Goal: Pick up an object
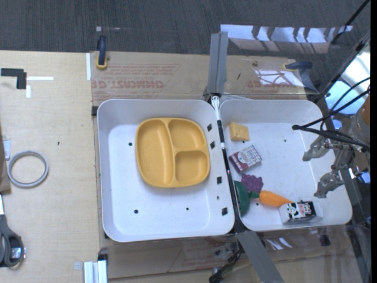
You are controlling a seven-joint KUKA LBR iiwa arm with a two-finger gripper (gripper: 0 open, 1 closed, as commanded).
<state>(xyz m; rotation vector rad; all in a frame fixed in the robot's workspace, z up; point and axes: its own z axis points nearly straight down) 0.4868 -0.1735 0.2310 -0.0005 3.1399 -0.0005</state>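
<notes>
The right bin [283, 128] holds several small items. A yellow cheese-like block [238, 132] lies near its back left, with a small pink and white box [245, 158] just in front of it. A purple grape bunch [253, 183] on a green piece, an orange carrot [273, 198] and a black and white milk carton [299, 211] sit along the front. My gripper [313, 174] hangs over the bin's right side, open, with nothing between its fingers. It is above and to the right of the carton.
The left bin [118, 205] holds a yellow divided plate [172, 152]. On the bench to the left lie a grey tape roll [26, 168] and scissors [9, 249]. Dark cables [330, 125] run over the right bin's far right.
</notes>
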